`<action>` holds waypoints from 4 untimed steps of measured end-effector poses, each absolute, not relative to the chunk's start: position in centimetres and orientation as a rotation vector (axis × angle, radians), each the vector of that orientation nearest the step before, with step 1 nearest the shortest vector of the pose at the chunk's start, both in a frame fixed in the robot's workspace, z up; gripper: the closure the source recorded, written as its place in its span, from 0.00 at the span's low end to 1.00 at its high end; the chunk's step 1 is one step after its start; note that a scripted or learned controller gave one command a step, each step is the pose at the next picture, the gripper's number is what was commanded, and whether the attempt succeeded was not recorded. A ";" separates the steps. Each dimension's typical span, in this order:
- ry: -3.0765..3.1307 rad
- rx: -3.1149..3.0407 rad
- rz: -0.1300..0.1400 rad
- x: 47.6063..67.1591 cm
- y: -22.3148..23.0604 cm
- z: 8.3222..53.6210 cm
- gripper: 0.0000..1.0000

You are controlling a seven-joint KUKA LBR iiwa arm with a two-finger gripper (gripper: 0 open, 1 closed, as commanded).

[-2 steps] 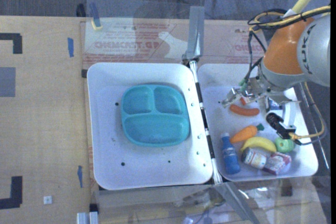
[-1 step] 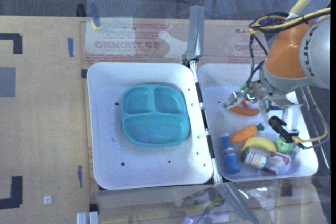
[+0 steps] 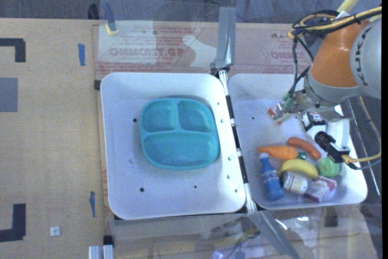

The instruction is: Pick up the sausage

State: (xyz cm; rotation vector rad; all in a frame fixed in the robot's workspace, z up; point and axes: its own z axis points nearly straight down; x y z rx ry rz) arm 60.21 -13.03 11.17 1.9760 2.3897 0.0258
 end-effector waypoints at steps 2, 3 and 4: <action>2.374 2.051 0.002 55.7 -18.0 8.9 0.00; 2.365 2.053 0.004 55.8 -18.3 10.0 1.00; 2.417 2.003 0.001 55.2 -14.2 22.5 1.00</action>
